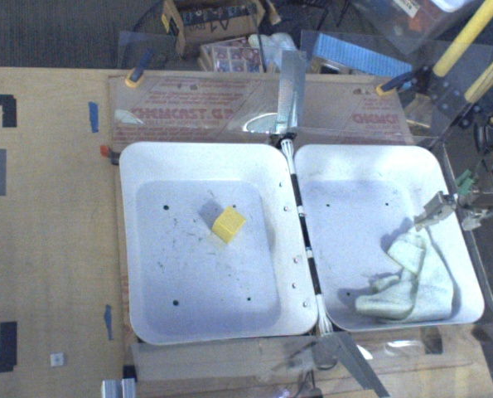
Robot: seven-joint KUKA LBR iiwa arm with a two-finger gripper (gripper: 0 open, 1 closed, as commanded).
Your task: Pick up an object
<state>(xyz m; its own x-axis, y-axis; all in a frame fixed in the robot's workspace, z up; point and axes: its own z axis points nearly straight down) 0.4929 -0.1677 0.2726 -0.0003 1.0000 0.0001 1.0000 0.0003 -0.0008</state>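
Yellow block (228, 224) sits near centre of left bin (147, 172), tilted, alone on the floor. Right bin (354, 164) holds a crumpled pale cloth (408, 284) toward its lower right. Gripper (435, 210) at right bin's right edge, just above the cloth; finger opening and any hold: cannot tell

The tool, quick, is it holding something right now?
Tool: cannot be told; it sits at the right bin's edge, beside the crumpled white cloth.
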